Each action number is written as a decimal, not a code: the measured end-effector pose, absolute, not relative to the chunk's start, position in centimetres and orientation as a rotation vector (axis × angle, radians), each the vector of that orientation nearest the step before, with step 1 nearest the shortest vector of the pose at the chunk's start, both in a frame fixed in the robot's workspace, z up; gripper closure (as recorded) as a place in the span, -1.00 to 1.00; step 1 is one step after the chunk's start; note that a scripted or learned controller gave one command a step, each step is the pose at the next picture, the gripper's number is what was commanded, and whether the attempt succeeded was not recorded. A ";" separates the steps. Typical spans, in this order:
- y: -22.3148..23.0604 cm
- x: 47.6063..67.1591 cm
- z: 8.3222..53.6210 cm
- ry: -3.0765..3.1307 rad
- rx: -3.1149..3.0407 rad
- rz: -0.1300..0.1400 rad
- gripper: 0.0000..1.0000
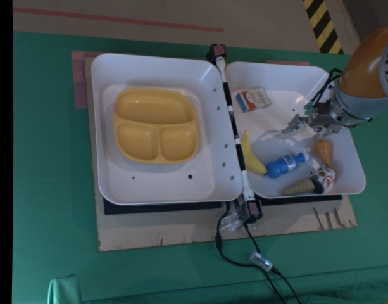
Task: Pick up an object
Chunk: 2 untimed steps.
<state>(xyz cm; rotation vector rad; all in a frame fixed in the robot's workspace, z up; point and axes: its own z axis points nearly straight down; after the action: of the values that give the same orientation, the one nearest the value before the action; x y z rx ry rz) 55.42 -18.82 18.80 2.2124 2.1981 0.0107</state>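
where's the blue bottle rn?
The blue bottle lies on its side in the right bin, toward its near edge, between the banana and the orange cone-shaped toy.

We see dim, cool, even light from above; the two shallow white plastic bins [157, 189] are brightest, with mild glare. Soft shadows under their rims. Slightly soft focus throughout, corners darker.

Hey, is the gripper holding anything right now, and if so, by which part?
Nothing is held. The gripper hovers over bare floor in the right bin, apart from the bottle and banana.
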 end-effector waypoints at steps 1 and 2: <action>-17.9 51.2 18.8 2.193 2.209 0.014 -1.00; -18.0 48.4 18.8 2.193 2.206 0.017 -1.00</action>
<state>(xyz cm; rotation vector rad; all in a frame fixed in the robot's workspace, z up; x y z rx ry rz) 48.44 -18.02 18.84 2.2065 2.1927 0.0172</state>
